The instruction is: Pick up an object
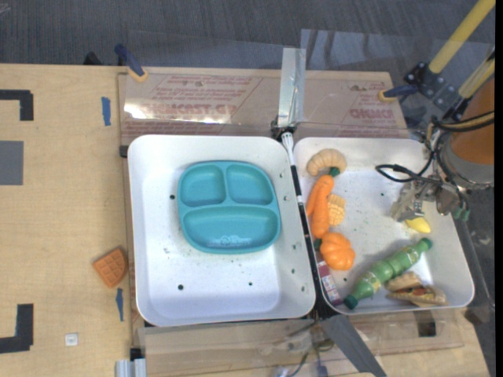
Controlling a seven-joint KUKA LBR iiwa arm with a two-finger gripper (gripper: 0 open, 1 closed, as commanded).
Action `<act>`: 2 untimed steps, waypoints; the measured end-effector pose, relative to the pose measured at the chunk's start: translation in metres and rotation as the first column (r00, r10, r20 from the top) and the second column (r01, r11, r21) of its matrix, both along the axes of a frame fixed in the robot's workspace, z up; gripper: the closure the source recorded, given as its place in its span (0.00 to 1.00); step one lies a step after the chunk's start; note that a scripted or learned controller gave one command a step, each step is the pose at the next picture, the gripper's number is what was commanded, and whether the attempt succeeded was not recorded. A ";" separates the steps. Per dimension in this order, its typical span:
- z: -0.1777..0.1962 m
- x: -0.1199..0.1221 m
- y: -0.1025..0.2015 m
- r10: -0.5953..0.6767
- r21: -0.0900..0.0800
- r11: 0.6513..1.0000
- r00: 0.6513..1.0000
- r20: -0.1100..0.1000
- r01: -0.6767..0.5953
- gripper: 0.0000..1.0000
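Metal two-finger hand (412,207) sits low in the right shallow white bin (464,277), near its right wall, w/ small yellow plastic piece (419,225) touching its tips. Finger state: cannot tell. Same bin, left side: long orange toy carrot (318,204), round orange toy pumpkin (337,250); front: green plastic bottle (389,271), lying flat. Left white bin (149,289) holds a teal divided plate (229,207).

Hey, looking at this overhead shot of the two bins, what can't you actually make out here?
- Hand in the camera view: blurred against cables, so whether it grips the yellow piece is unclear.
- Arm: cut off by the right edge.
- Flat item under the green bottle: partly covered, identity unclear.
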State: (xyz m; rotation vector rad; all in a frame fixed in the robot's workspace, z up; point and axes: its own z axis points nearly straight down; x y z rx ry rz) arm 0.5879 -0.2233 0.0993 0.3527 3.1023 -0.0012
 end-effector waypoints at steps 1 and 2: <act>-0.001 0.000 0.000 0.000 0.001 1.000 1.000 -0.002 0.000 0.00; -0.011 -0.001 0.007 -0.049 0.002 0.999 0.999 -0.012 0.049 0.00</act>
